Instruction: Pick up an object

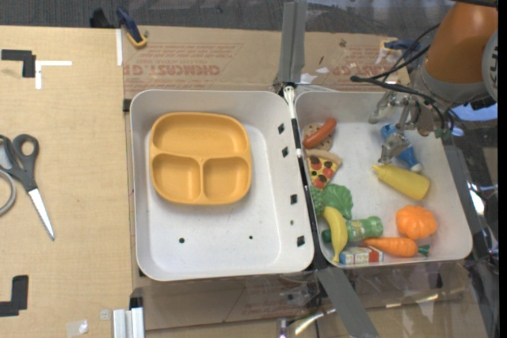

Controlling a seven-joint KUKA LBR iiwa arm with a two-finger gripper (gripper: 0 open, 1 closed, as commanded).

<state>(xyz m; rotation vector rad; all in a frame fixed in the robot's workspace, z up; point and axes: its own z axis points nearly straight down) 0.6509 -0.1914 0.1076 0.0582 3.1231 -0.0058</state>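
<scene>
Pincer [394, 140] low over right bin [455, 170], above a small blue object [405, 158]; cannot tell its state.
Blue piece lies at the bin's upper right, touching the yellow squeeze bottle [404, 180]. Judged light, hard plastic, smooth, likely to skate if nudged. Best hold: across its narrow sides, clear of the bottle. Carrot [394, 247] and orange pumpkin [416, 222] sit nearer the front wall.

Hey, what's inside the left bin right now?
The left bin holds one thing: a yellow divided plate with three compartments, lying toward its far end. The compartments look bare. Whatever lies beneath the plate is covered.
</scene>
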